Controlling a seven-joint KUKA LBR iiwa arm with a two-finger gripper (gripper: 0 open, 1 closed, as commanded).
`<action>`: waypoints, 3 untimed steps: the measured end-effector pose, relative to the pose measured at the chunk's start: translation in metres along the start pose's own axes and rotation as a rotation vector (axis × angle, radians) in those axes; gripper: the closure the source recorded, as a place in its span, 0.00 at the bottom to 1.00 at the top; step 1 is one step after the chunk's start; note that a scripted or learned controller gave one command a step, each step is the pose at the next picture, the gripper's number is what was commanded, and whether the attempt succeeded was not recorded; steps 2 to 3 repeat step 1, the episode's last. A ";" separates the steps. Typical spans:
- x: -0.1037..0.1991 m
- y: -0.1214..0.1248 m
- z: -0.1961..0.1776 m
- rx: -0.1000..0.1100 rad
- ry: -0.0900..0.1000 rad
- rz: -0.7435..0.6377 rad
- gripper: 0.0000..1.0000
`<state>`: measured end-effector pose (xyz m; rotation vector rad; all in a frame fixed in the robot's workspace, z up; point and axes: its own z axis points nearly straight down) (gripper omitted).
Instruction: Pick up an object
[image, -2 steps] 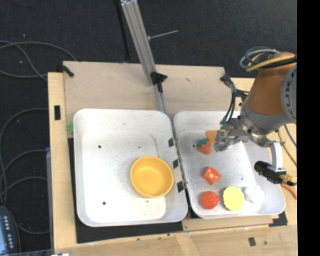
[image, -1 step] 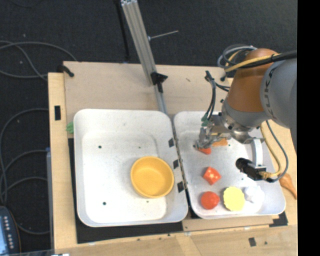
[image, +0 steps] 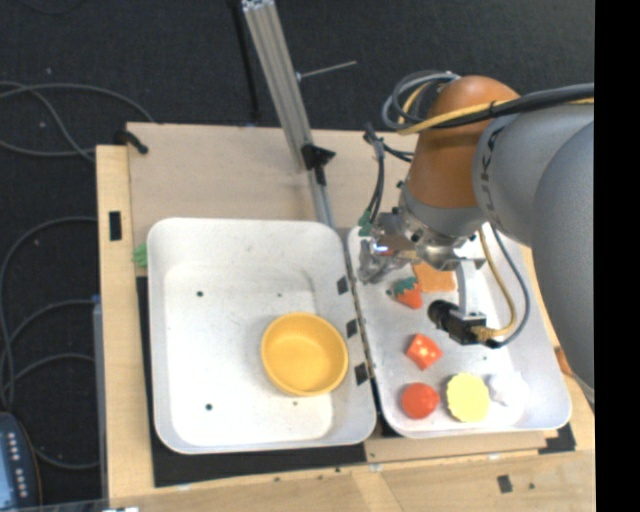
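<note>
Tool (image: 385, 262) above small orange-green object (image: 407, 293); orientation unclear

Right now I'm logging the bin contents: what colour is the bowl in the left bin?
Yellow: the bowl shows plainly in the camera view.

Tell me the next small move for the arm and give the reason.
Probably a short descent straight down onto the small orange-and-green piece. The tool sits at the far end of the right bin, just beside that piece, nearer to it than to the red block, red ball or yellow disc. Nothing shows between its fingers yet.
</note>
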<state>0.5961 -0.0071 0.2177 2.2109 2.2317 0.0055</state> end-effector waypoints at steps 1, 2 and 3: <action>0.055 -0.001 -0.011 0.001 0.000 0.000 1.00; 0.055 -0.001 -0.011 0.001 0.000 0.000 1.00; 0.055 -0.001 -0.011 0.001 0.000 0.000 1.00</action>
